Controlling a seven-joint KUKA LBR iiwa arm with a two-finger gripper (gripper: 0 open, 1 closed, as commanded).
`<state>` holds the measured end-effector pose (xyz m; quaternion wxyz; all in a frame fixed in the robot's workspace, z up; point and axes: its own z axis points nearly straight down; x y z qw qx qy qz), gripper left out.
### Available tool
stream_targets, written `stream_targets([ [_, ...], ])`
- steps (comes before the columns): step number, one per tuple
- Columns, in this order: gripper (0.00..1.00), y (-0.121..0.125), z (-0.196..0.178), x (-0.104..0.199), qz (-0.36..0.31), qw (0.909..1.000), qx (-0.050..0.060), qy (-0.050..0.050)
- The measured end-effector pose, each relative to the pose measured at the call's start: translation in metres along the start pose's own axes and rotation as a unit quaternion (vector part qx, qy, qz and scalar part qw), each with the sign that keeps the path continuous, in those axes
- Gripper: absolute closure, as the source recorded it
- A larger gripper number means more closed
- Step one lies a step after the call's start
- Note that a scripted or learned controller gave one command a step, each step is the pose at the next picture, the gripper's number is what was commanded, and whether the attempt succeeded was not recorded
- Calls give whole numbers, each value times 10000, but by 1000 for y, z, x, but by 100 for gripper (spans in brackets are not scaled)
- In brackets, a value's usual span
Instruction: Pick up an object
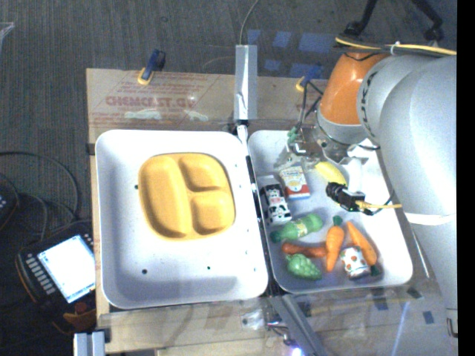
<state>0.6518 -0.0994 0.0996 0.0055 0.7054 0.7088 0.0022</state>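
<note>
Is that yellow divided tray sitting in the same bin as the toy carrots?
No, the yellow tray lies in the left bin, while the carrots lie in the right bin.

one fixed camera above the bench, looking down at a slant, both white bins (111, 221) in frame

Bulky grey arm (419, 132), orange band (347, 87) above wrist, thin yellow cable (415, 47)

Arm (419, 124): one, grey, bulky, occupying the right side of the frame from the upper right downward. Orange band (349, 87): at upper right, above the wrist. Wrist: angled down and toward frame centre. Gripper (300, 145): right of centre, upper half of the frame, pointing downward; small and partly obscured.
</note>
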Motion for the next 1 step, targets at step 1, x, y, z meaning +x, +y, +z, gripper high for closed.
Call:
stream_targets([
  [1,100,2,-84,61,-442,9990,61,25],
])
